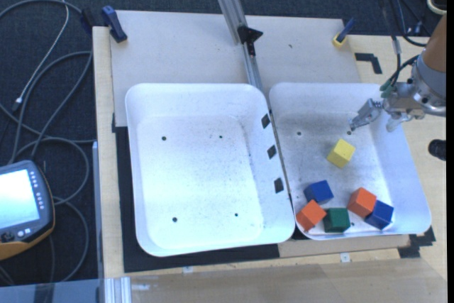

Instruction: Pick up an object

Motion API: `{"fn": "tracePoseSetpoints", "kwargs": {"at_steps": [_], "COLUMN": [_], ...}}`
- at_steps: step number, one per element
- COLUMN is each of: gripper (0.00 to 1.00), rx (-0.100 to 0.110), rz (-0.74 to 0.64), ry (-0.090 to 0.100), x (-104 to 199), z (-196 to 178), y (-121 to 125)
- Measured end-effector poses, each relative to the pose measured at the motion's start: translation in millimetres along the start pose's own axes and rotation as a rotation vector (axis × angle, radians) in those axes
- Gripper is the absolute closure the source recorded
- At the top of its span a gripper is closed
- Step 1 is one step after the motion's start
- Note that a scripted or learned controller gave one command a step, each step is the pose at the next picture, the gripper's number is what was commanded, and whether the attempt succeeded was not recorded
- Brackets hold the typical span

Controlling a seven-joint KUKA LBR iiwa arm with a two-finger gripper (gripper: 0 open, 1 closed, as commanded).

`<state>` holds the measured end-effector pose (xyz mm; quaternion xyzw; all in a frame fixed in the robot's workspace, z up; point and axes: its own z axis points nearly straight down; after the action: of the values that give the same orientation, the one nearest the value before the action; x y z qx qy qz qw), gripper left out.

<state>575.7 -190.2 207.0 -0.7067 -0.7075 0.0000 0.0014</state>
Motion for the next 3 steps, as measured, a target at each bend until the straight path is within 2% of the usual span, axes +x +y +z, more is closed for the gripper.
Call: {"fn": "tracePoseSetpoints", "kwargs": {"at_steps": [1, 2, 3], "gripper": [0.00, 0.00, 1.00], "rx": [0.008, -0.002, -0.003], "rz": [0.001, 0.001, 0.001], "ry": [0.002, -0.001, -0.001], "x": [23.4, 22.1, 22.3], "z": [105.8, 100.8, 90.0], "y": [-17.5, -15.0, -14.4]}}
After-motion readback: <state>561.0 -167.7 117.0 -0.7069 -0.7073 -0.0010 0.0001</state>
